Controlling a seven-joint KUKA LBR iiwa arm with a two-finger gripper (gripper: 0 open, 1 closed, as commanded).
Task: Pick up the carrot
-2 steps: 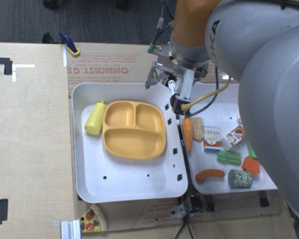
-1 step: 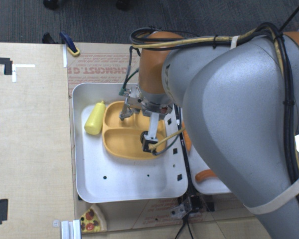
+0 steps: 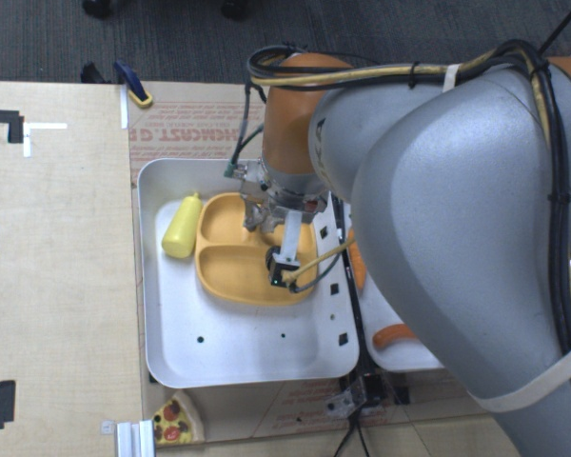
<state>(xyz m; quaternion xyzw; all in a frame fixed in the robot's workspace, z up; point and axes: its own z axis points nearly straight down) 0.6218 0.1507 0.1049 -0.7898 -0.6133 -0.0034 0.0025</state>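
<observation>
So the carrot (image 3: 392, 335) is barely showing: just an orange end poking out from under the big grey arm (image 3: 457, 217), lying in the right bin (image 3: 404, 355) near its front-left corner. The rest of it is hidden by the arm. There's another orange sliver (image 3: 358, 263) a bit further back along that bin's left wall, can't tell what it is.

The pincer (image 3: 266, 215) is nowhere close to the carrot. It's over in the left bin (image 3: 238, 350), hanging down over the yellow divided plate (image 3: 230, 279), around the back compartment. Honestly can't tell whether it's open or closed from here, and I don't see anything in its grip.

The plate sits toward the back right of the left bin. A yellow squeeze bottle (image 3: 181, 227) lies right up against the plate's left rim, tip pointing toward the back. The front half of that bin is bare white.

Both bins are on a sheet of cardboard (image 3: 186, 127) on the desk (image 3: 57, 255). A toy pizza slice (image 3: 174, 422) is on the cardboard just outside the left bin's front-left corner.
</observation>
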